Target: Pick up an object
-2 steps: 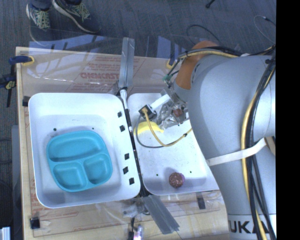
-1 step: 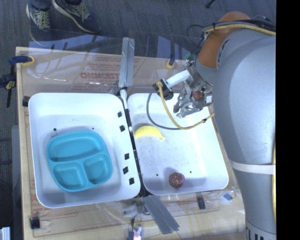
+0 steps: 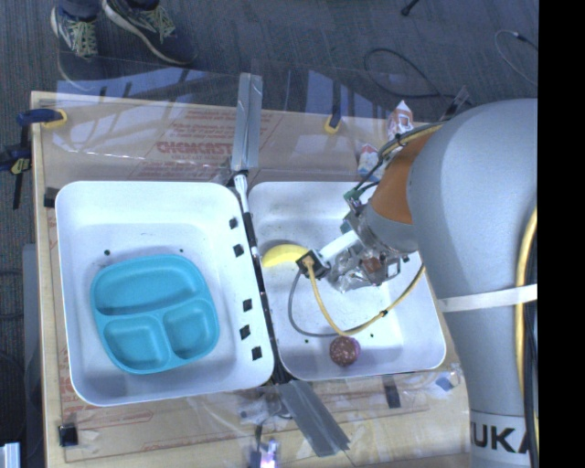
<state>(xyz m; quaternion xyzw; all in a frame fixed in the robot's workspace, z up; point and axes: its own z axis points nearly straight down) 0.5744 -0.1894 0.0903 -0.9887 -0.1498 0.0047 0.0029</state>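
Note:
The right bin [image 3: 411, 347] holds a yellow banana-like object [image 3: 281, 255] near its left wall and a small dark-red ball [image 3: 345, 350] near the front edge. My gripper [image 3: 358, 271] hangs low over the middle of this bin, to the right of the yellow object and above the ball. A yellow and black cable [image 3: 315, 302] loops from the wrist across the bin floor. The big grey arm with its orange band [image 3: 393, 187] covers the bin's right side.
The left bin [image 3: 73, 219] holds a turquoise divided tray [image 3: 154, 313]. A metal divider bar [image 3: 245, 123] runs between the bins at the back. Blue clamps [image 3: 37, 117] sit on the bench's left edge. Shoes [image 3: 110, 23] stand on the floor beyond.

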